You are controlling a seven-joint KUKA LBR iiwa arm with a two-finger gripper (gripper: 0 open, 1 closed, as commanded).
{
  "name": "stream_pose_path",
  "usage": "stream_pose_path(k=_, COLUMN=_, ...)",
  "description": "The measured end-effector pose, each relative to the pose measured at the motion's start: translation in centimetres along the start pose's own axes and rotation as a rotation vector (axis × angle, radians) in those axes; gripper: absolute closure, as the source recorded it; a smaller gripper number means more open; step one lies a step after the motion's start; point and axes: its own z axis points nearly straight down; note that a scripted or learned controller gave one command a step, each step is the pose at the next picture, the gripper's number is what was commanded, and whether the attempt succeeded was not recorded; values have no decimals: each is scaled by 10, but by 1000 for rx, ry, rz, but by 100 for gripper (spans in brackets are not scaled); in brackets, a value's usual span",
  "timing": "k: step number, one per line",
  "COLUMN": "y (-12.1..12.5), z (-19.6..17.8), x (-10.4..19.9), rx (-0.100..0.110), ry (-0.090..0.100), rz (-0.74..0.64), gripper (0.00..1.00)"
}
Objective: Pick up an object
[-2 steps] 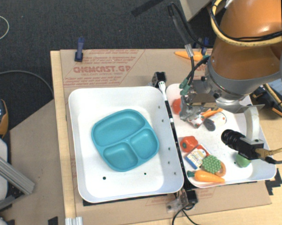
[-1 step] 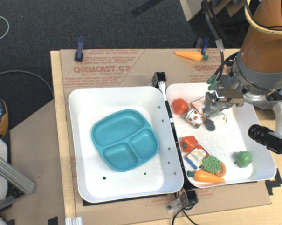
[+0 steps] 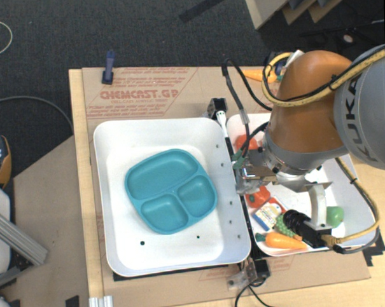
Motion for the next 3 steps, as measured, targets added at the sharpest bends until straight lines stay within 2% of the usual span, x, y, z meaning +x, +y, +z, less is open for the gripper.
stream_pose_path(k=1, y=2, z=-122, x=38, rx=-28, ry=4, rz=-3, gripper=100)
stream_pose_path(k=2, y=0, z=-132, x=141, rx=-17, ry=4, rz=-9, gripper=100)
stream_pose_path(k=3, y=0, z=-27, x=64, rx=0, ry=-6, rz=12, gripper=100)
